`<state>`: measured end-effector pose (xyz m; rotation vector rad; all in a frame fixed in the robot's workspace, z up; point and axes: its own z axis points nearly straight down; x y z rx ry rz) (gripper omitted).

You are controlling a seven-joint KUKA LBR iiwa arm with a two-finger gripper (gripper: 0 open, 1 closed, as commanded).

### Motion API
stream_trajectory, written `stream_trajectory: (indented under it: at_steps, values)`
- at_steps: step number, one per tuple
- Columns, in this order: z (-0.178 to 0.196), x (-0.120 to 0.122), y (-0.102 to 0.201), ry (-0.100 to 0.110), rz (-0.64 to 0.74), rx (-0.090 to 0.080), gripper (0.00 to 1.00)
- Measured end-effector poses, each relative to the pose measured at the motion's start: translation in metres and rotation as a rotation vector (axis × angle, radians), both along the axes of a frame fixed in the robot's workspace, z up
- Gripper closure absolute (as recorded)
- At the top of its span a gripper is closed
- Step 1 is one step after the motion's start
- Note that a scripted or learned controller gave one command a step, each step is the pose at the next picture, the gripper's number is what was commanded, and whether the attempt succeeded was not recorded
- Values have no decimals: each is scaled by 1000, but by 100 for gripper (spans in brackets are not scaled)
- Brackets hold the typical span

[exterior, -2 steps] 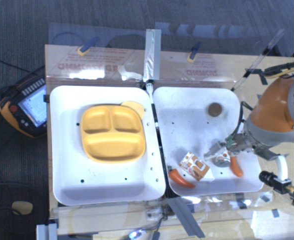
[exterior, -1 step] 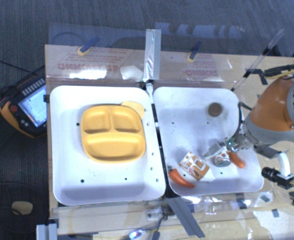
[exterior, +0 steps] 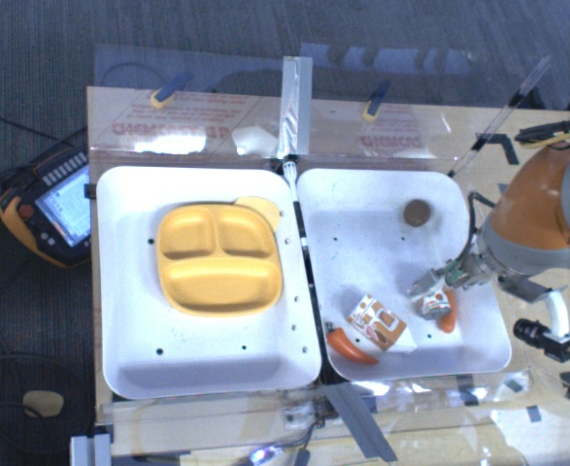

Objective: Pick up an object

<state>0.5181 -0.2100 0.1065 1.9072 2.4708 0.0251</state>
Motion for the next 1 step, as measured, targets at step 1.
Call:
stream_trajectory:
  at_steps: [1]
  values:
    - [106, 21, 40, 26, -102, -1, 100]
